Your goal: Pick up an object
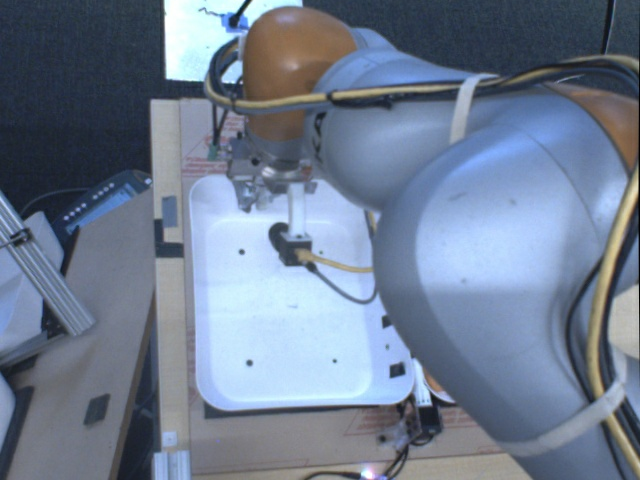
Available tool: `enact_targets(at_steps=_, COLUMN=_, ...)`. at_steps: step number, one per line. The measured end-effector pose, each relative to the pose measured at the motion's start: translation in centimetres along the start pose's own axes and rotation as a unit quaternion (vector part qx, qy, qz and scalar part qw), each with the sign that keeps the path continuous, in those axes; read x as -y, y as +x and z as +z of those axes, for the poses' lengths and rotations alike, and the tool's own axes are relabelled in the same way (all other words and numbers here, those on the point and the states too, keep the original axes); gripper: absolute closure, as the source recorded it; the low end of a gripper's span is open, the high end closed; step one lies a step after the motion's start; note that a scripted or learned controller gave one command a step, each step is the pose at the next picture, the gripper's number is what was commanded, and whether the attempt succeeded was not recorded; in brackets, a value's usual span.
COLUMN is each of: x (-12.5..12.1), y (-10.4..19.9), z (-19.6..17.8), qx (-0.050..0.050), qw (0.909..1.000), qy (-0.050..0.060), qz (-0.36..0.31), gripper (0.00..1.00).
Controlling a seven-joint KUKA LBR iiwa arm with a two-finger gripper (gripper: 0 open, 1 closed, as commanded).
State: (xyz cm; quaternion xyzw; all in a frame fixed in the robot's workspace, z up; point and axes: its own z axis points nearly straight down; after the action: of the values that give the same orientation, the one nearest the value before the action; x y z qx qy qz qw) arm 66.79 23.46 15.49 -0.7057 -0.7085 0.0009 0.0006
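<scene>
Hand (268,186) on grey arm, low over far end of shallow white plastic bin (285,353); can't tell its opening or load. Best: centre on target, descend straight, close gently.

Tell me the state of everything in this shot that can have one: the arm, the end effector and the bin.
arm: reaching in from the right, bent down over the white bin.
end effector: low over the far end of the white bin, no object seen held.
white bin: lying flat, its right side hidden under the arm.
</scene>
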Motion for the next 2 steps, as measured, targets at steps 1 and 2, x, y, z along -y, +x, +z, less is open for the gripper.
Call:
enact_targets(at_steps=1, x=-0.2, y=0.0, z=-13.4, qx=-0.003, qw=1.0, qy=-0.008, qz=-0.001, gripper=1.0)
enact_targets(at_steps=2, x=0.0, y=0.0, z=-4.6, qx=0.0, qw=1.0, qy=0.001, qz=0.001, gripper=1.0)
